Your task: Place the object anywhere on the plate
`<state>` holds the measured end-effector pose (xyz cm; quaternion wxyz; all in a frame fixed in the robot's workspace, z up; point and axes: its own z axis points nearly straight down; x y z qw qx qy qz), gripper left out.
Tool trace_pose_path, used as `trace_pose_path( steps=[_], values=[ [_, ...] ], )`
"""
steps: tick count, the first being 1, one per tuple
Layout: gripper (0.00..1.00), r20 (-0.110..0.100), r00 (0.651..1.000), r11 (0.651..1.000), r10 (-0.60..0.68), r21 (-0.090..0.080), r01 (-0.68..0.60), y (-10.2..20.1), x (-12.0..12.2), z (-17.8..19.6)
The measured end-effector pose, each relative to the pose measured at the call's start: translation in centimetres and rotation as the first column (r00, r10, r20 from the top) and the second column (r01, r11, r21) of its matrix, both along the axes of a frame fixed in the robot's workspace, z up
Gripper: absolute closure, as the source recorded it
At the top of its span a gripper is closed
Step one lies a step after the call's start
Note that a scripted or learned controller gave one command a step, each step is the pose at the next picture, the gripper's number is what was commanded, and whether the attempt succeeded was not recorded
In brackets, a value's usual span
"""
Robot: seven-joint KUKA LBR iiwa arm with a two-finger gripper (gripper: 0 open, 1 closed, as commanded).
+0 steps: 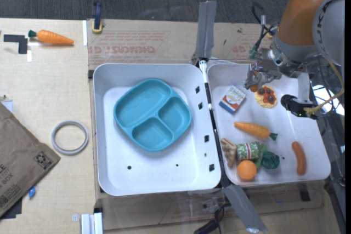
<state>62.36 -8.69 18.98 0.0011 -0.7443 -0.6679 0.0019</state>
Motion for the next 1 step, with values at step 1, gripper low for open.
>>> trace_pose_path(
  steps=[1],
  values=[
    [1.0,0.0,0.981,0.981,0.192,0.001,-0.192,10.08,-4.45,0.04]
  ],
)
